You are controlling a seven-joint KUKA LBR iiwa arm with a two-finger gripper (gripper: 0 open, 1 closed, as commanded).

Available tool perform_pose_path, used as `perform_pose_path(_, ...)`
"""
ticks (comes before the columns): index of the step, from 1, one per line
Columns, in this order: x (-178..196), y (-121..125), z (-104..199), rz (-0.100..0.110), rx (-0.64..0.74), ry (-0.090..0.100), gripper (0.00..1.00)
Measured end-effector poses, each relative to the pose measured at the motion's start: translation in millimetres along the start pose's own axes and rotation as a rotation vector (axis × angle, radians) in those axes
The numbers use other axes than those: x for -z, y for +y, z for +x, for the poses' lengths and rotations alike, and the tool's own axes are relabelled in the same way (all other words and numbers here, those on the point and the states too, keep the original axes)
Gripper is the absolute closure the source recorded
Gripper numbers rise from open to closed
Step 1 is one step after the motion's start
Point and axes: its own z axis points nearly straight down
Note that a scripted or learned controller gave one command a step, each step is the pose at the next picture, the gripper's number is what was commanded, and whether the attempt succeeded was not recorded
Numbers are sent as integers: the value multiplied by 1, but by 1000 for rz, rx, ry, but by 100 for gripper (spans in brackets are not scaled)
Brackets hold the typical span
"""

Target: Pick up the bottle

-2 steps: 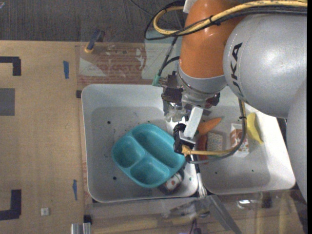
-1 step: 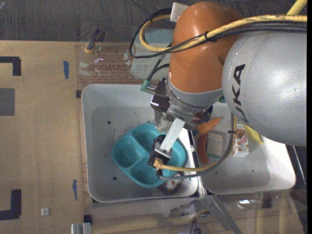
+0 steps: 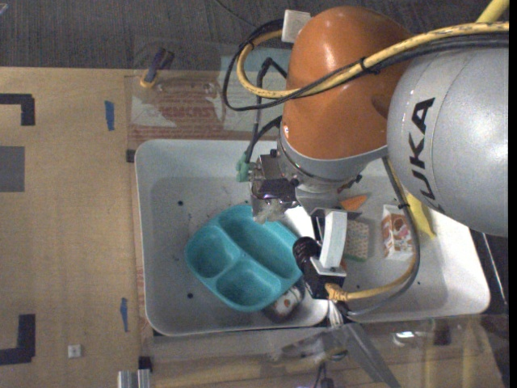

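The arm's orange band point(image 3: 339, 79) and grey wrist cover the middle of the white bin point(image 3: 157, 217). Below the wrist, my gripper point(image 3: 268, 203) hangs over the upper edge of a teal divided tray point(image 3: 238, 261) lying in the bin. A dark rounded object with a reddish label, likely the bottle point(image 3: 284, 304), pokes out from under the tray's lower right corner by the bin's front wall. It lies well below the gripper and apart from it. The wrist hides most of the gripper.
A small juice carton point(image 3: 396, 233) and a patterned packet point(image 3: 356, 239) lie to the right of the gripper, with an orange piece point(image 3: 355, 203) above them. A yellow cable point(image 3: 380, 288) loops across the bin's right part. The wooden bench point(image 3: 65, 217) lies to the left.
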Motion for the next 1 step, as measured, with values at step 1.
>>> perform_pose_path(1,-21,21,49,-3,296,0,100)
